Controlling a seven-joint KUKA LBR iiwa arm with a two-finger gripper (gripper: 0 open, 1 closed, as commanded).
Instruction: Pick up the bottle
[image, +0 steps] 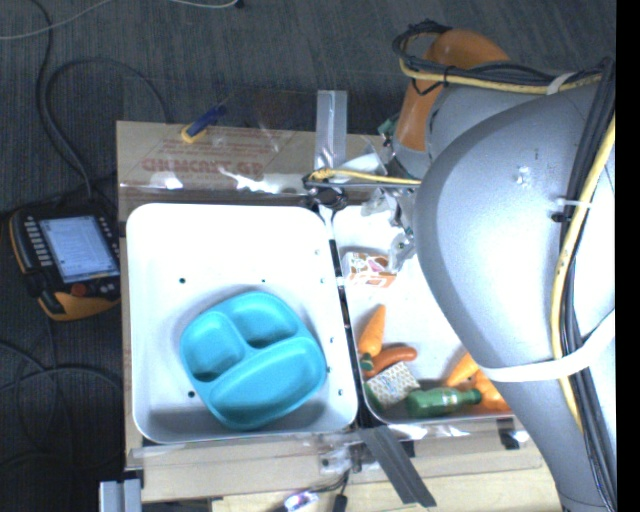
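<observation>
Two white bins side by side on a bench, shot from above at a slant. Left bin (160, 300) holds a blue divided plate (253, 355) in its lower middle, otherwise bare white floor. Right bin (352, 232) is mostly covered by the big grey arm (520, 230) coming in from the right of the frame, orange band at top centre-right. Green bottle (443, 401) lies on its side at the lower edge of the right bin, lower right of centre, just beside orange carrot-like pieces (470, 375) to its right. A carrot (371, 330) and a red-orange item sit just above-left of it, with a small patterned packet (394, 381) touching that cluster. Gripper (395, 215) sits near the top of the right bin, well apart from the bottle; jaw state can't tell, too cluttered. Brown cardboard (210, 155) lies behind the bins at upper left. Dark carpet floor all round, with a teach pendant (65, 255) and cables at left.
</observation>
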